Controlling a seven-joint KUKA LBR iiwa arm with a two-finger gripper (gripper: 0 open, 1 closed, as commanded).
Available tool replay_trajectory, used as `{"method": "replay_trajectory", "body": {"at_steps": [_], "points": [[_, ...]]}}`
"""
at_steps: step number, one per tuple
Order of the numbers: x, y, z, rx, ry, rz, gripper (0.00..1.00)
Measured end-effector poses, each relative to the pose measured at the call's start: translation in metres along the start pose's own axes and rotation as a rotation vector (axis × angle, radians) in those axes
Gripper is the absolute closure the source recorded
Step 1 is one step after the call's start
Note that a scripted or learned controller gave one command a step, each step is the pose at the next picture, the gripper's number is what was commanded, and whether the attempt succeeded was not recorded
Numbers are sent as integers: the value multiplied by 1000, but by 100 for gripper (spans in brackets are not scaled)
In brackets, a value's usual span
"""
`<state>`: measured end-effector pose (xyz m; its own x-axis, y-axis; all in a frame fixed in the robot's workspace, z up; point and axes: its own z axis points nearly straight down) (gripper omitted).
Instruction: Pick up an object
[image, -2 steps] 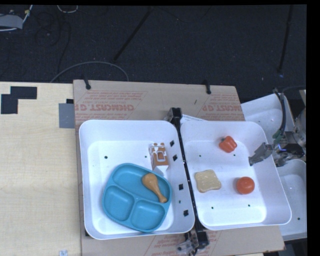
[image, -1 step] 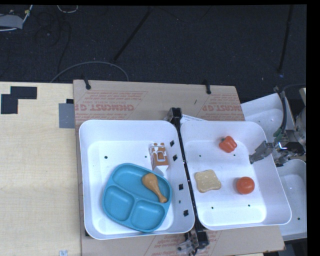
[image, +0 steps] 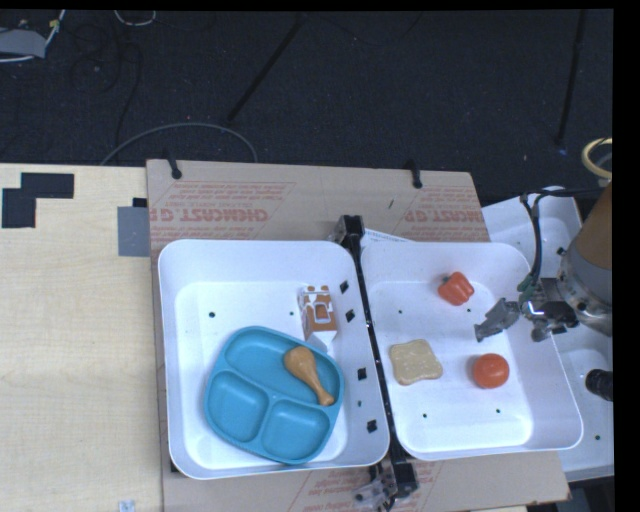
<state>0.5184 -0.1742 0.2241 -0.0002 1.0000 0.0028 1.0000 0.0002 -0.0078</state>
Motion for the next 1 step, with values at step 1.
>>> {"method": "replay_trajectory", "body": {"at_steps": [1], "points": [[11,-3,54,1,1,0,0]]}}
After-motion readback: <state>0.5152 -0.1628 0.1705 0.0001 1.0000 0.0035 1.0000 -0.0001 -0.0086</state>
